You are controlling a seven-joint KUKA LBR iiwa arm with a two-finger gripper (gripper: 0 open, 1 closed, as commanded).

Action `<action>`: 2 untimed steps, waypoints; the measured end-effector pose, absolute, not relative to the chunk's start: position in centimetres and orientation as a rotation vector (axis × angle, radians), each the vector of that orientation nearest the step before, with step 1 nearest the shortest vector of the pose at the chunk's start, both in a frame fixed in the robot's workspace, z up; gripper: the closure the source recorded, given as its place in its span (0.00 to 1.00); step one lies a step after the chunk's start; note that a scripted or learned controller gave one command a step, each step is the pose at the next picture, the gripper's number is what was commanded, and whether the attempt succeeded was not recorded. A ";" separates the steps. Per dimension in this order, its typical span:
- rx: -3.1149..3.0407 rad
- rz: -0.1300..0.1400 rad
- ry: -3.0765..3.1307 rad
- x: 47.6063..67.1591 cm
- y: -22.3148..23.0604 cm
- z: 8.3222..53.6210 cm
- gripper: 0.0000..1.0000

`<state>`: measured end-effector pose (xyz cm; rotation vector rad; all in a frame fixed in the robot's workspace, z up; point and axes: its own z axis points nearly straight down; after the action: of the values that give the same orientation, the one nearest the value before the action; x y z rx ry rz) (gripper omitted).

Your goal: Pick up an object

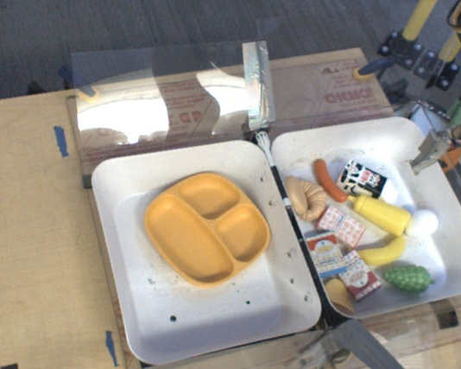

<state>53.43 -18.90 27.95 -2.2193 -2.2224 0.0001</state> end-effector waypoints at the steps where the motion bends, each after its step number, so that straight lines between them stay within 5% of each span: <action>1: -2.514 0.008 -1.871 53.5 -15.6 15.5 0.00; 2: -2.661 -0.017 -1.692 53.1 -11.6 9.2 0.00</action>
<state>53.11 -11.55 9.24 -2.6608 -1.6919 -0.0171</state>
